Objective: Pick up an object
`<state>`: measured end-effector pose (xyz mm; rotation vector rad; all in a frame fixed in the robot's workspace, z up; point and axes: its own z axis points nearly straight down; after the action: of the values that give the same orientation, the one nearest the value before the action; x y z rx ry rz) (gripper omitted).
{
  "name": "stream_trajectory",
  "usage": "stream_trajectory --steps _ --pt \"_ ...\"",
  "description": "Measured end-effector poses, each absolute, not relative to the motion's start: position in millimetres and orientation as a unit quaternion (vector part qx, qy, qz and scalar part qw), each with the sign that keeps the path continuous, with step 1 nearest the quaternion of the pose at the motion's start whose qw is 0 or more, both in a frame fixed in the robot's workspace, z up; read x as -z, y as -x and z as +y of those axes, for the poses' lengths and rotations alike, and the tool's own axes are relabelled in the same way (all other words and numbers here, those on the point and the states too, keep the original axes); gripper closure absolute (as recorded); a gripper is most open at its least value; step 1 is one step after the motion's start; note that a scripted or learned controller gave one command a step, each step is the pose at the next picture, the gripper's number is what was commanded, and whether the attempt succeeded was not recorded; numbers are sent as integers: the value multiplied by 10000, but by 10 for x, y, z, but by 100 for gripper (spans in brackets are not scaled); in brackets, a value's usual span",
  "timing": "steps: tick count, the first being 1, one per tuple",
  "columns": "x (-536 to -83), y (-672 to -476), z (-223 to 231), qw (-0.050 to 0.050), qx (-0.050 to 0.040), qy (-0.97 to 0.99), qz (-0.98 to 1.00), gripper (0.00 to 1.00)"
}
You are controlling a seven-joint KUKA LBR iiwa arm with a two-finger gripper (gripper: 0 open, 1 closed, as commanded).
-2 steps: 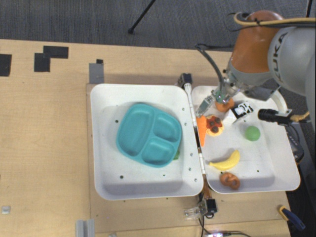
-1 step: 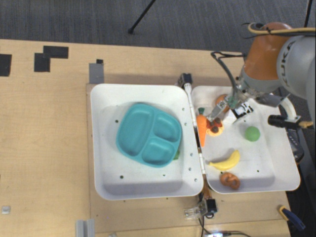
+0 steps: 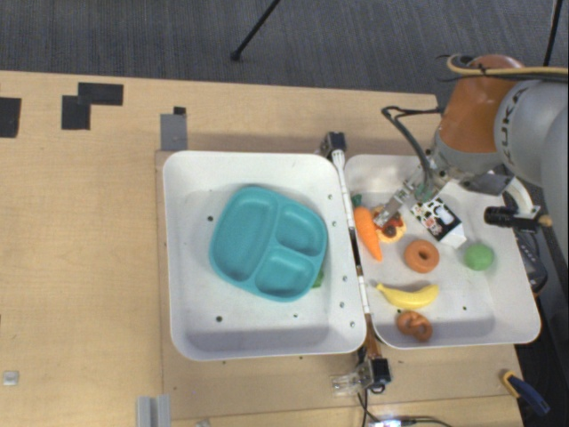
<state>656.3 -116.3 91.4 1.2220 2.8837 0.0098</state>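
Light wooden bench [image 3: 80, 265] under two shallow white bins side by side, with dark grey carpet [image 3: 133, 16] beyond its far edge and a thin black rod [image 3: 267, 16] slanting across that floor. Black rectangular marks [image 3: 89, 103] on the bench top at far left. In the left bin [image 3: 191, 327], a teal divided plate [image 3: 269, 241] lying tilted. In the right bin [image 3: 511, 314]: an orange toy carrot [image 3: 367, 232] along the near-left wall, a glazed toy doughnut [image 3: 421, 256] mid-bin, a green ball [image 3: 479, 256] to its right, a yellow toy banana [image 3: 409, 295] nearer the front, a brown round item [image 3: 414, 326] by the front rim, a small black-and-white card [image 3: 436, 218]. Grey arm with orange band [image 3: 476, 105] reaching in from the right, gripper [image 3: 391, 216] low over a small red-and-yellow item [image 3: 391, 229] just beside the carrot. Cannot tell how wide the tool stands or whether anything sits in it.
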Motion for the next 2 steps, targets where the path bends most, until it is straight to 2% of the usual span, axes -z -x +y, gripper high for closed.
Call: stream_trajectory --steps 1,2 --pt "-860 -6237 -981 31 -8 -3401 9404 0" --pt "-862 -6105 -1409 33 1 -1536 9881 0"
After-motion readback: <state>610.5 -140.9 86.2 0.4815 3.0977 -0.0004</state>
